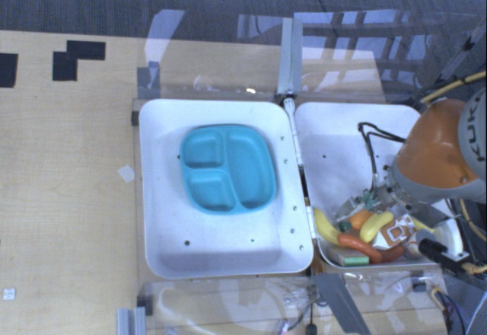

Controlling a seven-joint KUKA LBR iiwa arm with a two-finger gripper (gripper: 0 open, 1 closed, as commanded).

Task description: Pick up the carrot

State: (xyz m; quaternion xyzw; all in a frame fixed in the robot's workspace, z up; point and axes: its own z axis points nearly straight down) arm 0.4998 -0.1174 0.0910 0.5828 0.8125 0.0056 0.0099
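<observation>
The carrot [359, 245] is a long orange-red piece lying near the front edge of the right bin [342, 151], in a pile of toy food. My gripper [378, 202] hangs below the arm's orange band [432, 149], low over the back of that pile. It is just above and behind the carrot, over a yellow piece [377, 225] and a small orange piece [359, 218]. The wrist hides much of the gripper.
A yellow banana [326, 225] lies left of the carrot against the bin's left wall, and a green block [352, 259] sits in front of it. A blue divided plate [228, 168] rests in the left bin [163, 234]. A black cable [370, 145] runs over the right bin.
</observation>
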